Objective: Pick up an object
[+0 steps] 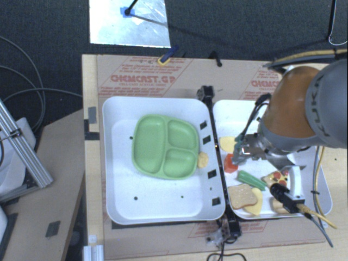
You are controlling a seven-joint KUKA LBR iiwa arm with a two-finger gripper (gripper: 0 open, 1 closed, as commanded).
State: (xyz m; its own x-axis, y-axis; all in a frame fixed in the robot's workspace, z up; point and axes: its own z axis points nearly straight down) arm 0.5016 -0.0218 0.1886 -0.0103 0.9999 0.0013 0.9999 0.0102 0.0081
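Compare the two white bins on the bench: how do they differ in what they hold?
The left bin holds a green divided plate and one small yellow piece; the right bin holds many small toy foods, such as a bread slice. The arm reaches over the right bin, not the left bin. Both are shallow and white.

A robotics lab: white bins (117,200) on a cardboard-covered bench (141,78), loose cables (32,91), aluminium framing (19,151) at left.
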